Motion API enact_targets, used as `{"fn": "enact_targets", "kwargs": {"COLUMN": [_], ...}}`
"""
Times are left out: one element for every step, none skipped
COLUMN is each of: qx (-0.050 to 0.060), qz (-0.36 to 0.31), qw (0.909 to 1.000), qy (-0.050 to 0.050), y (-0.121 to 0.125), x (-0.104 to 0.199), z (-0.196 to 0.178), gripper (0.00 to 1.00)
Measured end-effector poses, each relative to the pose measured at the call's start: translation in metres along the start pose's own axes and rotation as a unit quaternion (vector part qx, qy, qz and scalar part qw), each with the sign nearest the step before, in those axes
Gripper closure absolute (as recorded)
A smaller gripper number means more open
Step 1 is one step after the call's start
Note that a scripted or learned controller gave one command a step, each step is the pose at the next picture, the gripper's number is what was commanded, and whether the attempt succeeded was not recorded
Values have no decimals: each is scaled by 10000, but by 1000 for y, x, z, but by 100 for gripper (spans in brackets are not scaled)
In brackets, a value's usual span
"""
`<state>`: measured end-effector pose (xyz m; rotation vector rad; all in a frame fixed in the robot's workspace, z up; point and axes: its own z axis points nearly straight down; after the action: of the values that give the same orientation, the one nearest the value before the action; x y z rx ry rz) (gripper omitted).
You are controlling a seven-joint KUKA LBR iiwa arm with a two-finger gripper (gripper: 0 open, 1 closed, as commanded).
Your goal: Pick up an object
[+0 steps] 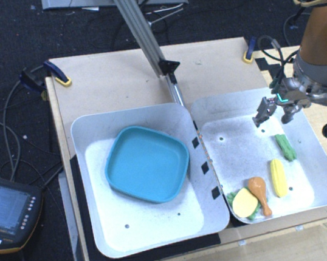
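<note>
Tabletop (113, 85) carrying two white bins side by side. Left bin (105, 228): blue plate (147, 163). Right bin (234, 146): corn cob (278, 177), green pod (285, 147), drumstick (259, 191), yellow-green slice (244, 203) near front edge. Tool (276, 113) above right bin's rear, fingers spread apart, gripping nothing, near the pod.

Green pod (285, 147), yellow corn cob (278, 177): right bin, lying flat. Orange drumstick (259, 192) and yellow-green piece (244, 203): touching, near front edge
</note>
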<state>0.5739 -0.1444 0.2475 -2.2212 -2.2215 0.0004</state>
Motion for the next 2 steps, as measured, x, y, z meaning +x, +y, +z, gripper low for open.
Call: {"fn": "enact_targets", "kwargs": {"qx": [0, 18], "qz": [0, 1], "qw": [10000, 10000], "qy": [0, 3], "y": [0, -5], "x": [0, 1], "z": [0, 43], "gripper": [0, 0]}}
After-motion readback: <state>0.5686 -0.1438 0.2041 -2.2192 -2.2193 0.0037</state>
